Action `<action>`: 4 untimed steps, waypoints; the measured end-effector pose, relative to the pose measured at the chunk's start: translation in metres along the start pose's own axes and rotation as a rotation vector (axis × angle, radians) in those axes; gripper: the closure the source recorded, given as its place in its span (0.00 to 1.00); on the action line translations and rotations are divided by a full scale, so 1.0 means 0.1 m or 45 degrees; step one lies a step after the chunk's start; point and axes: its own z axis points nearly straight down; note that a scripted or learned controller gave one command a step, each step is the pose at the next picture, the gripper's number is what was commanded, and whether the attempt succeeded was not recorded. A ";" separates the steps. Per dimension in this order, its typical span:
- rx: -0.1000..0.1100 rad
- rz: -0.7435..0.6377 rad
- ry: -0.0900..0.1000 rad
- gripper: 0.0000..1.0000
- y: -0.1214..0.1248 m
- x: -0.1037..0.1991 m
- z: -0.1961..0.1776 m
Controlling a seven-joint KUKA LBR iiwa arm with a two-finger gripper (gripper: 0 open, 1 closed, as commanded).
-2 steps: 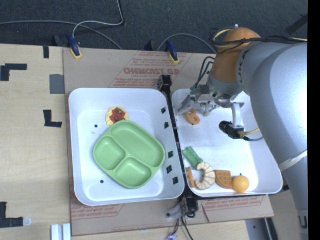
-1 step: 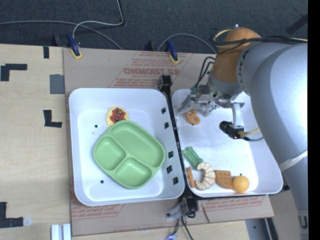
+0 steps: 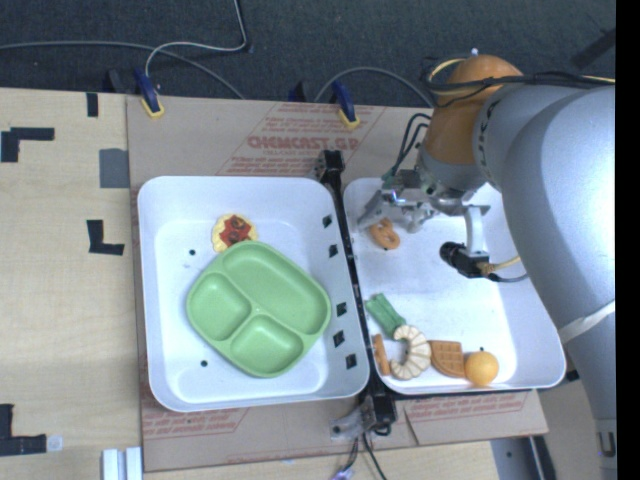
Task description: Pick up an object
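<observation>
The gripper [image 3: 385, 211] hovered just over a small orange toy [image 3: 384, 234] at upper right, apparently positioned for grasping, its state unclear.

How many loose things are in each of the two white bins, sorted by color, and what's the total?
Green: 2, the divided plate in the left bin and the small green piece in the right bin.
Orange or tan: 4, the piece under the claw, the ring-shaped pastry, the waffle-like piece and the orange ball.
Yellow and red: 1, the small pizza-like piece.
Total: 7
</observation>
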 end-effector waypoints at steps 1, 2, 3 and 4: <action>0.000 0.002 -0.001 0.00 0.00 0.02 0.00; 0.000 0.001 -0.001 0.00 0.00 0.02 0.00; 0.000 0.001 -0.001 0.00 0.00 0.02 0.00; 0.000 0.001 -0.001 0.00 0.00 0.02 0.00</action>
